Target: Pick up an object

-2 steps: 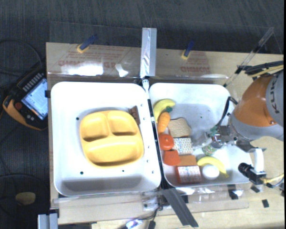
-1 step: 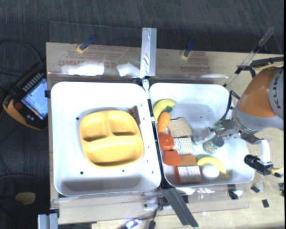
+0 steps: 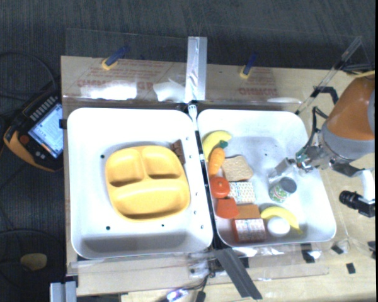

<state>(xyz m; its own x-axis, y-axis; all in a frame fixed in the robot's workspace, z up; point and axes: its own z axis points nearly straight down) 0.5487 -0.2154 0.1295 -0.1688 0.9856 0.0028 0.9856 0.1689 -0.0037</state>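
Observation:
The right bin (image 3: 315,140) holds several toy foods. A yellow banana (image 3: 214,139) lies at its upper left, with an orange carrot (image 3: 216,161) below it. Beside them are a tan bread slice (image 3: 237,167), a red tomato (image 3: 220,186), a checkered packet (image 3: 242,191) and a red block (image 3: 227,207). A small can (image 3: 281,190) stands near the bin's middle right. A second banana (image 3: 283,216), a white egg (image 3: 278,226) and a red-brown box (image 3: 249,229) lie along the front. My gripper (image 3: 290,165) hangs just above and to the right of the can, with nothing seen in it.
The left bin (image 3: 82,168) carries a yellow divided plate (image 3: 148,181), with a small brown piece (image 3: 177,148) at its upper right corner. The arm's orange band (image 3: 356,112) is over the right bin's far right edge. A handheld pendant (image 3: 41,134) lies left of the bench.

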